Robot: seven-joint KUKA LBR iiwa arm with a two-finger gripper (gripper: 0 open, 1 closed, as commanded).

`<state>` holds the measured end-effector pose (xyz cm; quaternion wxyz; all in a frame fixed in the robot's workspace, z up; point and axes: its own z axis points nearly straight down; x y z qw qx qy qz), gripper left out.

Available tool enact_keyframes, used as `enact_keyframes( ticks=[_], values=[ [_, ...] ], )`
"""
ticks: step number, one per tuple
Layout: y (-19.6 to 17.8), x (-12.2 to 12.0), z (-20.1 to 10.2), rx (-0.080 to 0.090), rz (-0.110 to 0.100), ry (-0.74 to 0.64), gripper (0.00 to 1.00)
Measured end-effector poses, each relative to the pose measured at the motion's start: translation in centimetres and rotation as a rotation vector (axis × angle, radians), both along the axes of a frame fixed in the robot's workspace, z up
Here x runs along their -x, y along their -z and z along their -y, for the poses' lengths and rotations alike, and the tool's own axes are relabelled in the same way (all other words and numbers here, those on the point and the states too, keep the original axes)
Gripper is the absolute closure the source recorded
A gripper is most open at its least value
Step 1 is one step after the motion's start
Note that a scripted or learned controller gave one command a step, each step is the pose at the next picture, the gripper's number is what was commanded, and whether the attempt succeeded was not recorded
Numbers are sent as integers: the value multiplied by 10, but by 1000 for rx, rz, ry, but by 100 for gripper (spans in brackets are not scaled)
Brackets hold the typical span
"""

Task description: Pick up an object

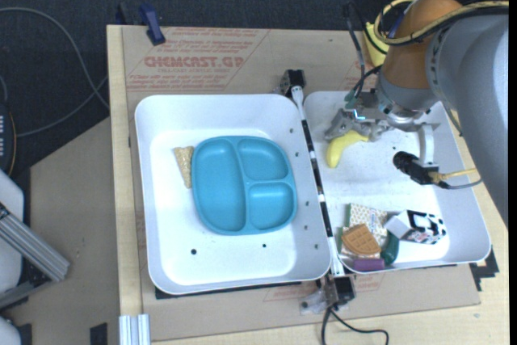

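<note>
Two bins sit side by side on my feed. The arm (477,77) reaches in from 3 o'clock over the right bin (452,198), and the gripper (350,125) hangs at about 10 o'clock in that bin, close to the shared wall. A banana (342,148) lies directly under it, its tip pointing toward 7 o'clock. From this angle I cannot tell whether the gripper is spread, closed or touching the banana, and I see nothing lifted.

Several small things crowd the right bin's 6 o'clock edge. A patterned cloth (363,214) is there with a brown cookie (359,240) at its 6 o'clock. A purple piece (367,262) lies just beyond the cookie against the rim. A green piece (390,250) is at the cookie's 3 o'clock, and a black-and-white piece (424,226) at the green one's 2 o'clock.

In the left bin (161,254), a blue plate (242,183) with three wells lies near the centre. A cracker (184,161) pokes out from under the plate's 9 o'clock edge.
</note>
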<state>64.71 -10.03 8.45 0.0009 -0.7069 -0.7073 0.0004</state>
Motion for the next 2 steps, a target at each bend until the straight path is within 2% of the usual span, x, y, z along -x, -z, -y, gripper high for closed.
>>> enact_keyframes(
  ticks=[1,2],
  values=[
    [-11,-1,0,1,2,-1,100],
    [-73,50,-8,0,1,1,100]
  ],
)
